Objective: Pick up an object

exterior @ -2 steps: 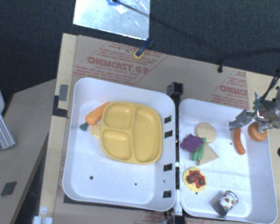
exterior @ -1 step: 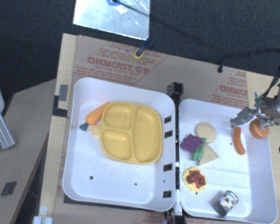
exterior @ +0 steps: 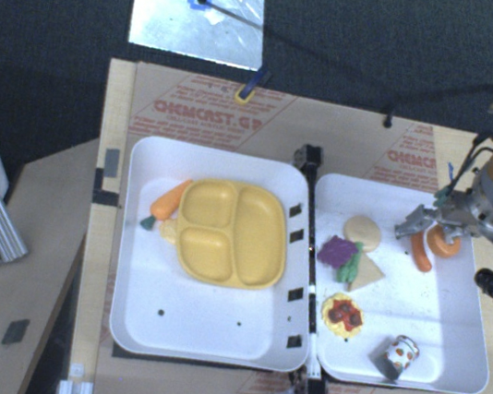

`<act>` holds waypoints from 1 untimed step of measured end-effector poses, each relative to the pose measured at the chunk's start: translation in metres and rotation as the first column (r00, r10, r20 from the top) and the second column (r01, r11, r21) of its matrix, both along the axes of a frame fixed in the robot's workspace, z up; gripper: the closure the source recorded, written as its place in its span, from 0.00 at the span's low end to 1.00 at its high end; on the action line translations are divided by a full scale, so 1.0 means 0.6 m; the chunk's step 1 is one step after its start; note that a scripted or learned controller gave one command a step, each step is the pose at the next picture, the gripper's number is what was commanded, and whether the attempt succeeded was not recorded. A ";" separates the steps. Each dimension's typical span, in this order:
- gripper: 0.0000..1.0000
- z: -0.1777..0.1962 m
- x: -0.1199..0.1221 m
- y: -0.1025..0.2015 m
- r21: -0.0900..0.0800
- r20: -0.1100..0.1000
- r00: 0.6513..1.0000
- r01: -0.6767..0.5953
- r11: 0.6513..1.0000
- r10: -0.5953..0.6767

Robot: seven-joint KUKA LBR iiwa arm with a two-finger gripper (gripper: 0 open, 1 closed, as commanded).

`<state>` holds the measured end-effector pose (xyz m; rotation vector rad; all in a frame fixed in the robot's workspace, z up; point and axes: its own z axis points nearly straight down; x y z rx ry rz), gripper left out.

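Observation:
My gripper (exterior: 431, 224) hangs over the upper right part of the right bin (exterior: 460, 316), under the grey wrist with its orange band. Just below it lie an orange sausage-shaped toy (exterior: 421, 253) and an orange ring-shaped toy (exterior: 445, 244), both on the bin floor. I see nothing lifted off the floor. Left of the gripper rest a beige round piece (exterior: 363, 230), a purple grape bunch (exterior: 338, 251), a green piece (exterior: 348, 271) and a beige wedge (exterior: 368, 275). Nearer the front are a small pizza toy (exterior: 344, 315) and a grey can-like toy (exterior: 398, 355).
The left bin (exterior: 132, 294) holds a yellow divided plate (exterior: 226, 232) with an orange carrot toy (exterior: 169, 198) at its left side. A black divider (exterior: 306, 248) runs between the two bins. A shiny metal sheet (exterior: 202, 6) lies beyond the bench.

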<state>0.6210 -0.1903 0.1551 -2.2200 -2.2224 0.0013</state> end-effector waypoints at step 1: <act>0.00 -0.082 -0.004 -0.016 0.000 0.001 1.000 0.000 1.000 0.000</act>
